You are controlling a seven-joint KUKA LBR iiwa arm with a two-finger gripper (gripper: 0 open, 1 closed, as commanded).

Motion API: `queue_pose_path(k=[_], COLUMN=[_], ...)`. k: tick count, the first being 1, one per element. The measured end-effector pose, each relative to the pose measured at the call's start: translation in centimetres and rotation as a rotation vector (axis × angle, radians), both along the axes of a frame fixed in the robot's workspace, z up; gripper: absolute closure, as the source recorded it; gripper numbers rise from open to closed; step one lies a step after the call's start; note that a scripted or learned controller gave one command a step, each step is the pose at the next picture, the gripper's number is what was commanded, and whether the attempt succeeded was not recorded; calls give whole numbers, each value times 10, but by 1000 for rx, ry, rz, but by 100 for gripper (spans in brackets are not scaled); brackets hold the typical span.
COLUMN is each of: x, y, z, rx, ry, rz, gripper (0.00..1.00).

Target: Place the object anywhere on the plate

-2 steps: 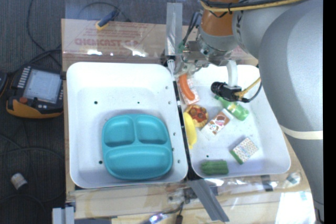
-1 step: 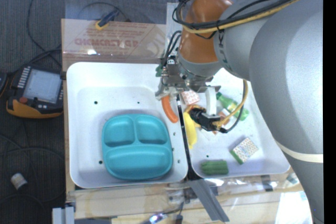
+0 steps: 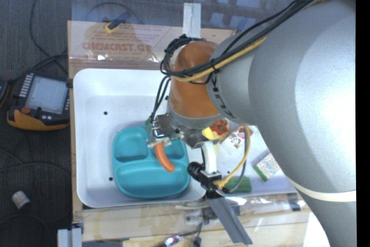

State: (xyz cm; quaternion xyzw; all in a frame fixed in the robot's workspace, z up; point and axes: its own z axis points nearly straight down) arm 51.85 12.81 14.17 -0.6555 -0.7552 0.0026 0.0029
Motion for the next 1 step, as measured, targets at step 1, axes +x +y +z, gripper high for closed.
queue_pose_path(k=[1], x=[0], y=[-1], z=[0], rx=[0], ry=[0], rz=[-1], gripper=[0])
